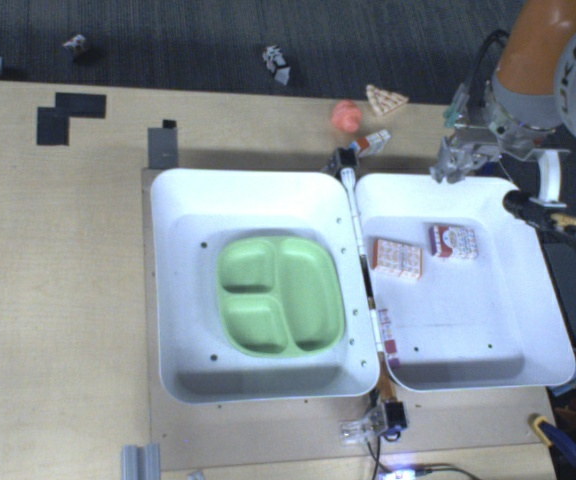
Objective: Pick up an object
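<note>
Two small objects lie in the right bin (528, 298): a pink-and-white patterned packet (397, 259) toward its left side and a red-and-white carton (453, 241) a little to the right of it. My gripper (456, 164) hangs above the bin's far rim, up and slightly right of the carton, apart from both objects. Nothing shows between its fingers. The grey arm with its orange band (538, 33) reaches in from the upper right.
The left bin (183, 218) holds a green divided plate (278, 293). Beyond the bins on the bench lie a pink ball (346, 117), a pizza-slice toy (385, 99) and a small marker-like item (372, 144). A black cable runs along the right bin's right edge.
</note>
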`<state>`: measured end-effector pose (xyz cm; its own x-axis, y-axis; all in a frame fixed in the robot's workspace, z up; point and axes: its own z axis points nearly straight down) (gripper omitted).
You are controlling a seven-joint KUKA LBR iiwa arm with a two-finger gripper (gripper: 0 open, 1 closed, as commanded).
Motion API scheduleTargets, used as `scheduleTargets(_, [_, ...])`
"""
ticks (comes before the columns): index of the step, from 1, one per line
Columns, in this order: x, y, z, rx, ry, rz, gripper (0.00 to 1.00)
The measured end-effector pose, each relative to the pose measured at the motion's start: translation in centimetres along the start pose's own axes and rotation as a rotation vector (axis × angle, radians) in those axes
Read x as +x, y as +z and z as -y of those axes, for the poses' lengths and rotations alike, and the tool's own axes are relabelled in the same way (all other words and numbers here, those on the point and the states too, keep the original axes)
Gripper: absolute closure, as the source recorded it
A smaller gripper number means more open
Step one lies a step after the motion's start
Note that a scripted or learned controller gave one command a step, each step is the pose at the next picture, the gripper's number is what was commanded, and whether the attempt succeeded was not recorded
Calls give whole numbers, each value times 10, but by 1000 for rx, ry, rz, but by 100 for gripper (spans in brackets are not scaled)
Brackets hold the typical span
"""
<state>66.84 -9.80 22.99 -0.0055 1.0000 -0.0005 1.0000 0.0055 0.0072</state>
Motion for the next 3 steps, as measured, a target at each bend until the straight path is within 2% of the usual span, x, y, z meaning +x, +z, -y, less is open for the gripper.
scheduleTargets(1, [0, 1, 1, 3, 0, 0, 0])
scheduleTargets(2, [7, 144, 0, 2, -1, 0, 0])
scheduleTargets(3, [8, 133, -1, -2, -5, 0, 100])
